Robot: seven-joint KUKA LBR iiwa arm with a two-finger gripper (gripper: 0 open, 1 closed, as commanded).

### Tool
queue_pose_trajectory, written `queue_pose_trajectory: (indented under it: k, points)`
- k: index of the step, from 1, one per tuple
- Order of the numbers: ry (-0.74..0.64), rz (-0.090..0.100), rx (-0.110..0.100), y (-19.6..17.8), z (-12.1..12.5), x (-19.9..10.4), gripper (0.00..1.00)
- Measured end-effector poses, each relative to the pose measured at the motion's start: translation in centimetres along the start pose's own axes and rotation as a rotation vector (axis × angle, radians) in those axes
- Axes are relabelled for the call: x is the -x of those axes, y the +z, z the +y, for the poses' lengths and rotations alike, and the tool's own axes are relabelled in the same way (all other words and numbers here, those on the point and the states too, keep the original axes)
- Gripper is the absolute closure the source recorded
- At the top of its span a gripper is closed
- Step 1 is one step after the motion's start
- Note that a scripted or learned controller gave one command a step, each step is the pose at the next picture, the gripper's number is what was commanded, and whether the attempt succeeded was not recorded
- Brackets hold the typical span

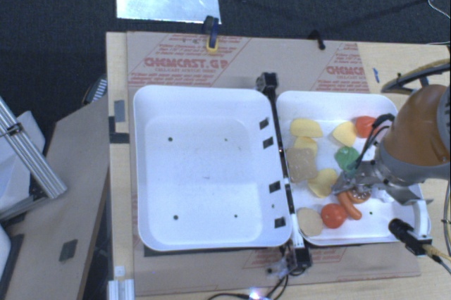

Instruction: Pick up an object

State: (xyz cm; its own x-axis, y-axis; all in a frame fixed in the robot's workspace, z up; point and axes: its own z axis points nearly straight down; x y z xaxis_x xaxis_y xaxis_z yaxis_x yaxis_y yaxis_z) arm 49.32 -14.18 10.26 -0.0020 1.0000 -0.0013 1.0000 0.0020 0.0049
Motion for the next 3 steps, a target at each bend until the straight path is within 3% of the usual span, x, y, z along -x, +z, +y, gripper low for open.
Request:
queue_pose_trajectory:
  k: [1,2,3]
  points:
    - [-0.005,0.001,-0.001,-2.6,4.8,-4.3,1.0]
    - [-0.01,0.002,0.006,-8.5,12.7,-12.1,1.0]
    - [-0.005,0.002,-0.006,-9.1,8.3,-19.9,1.0]
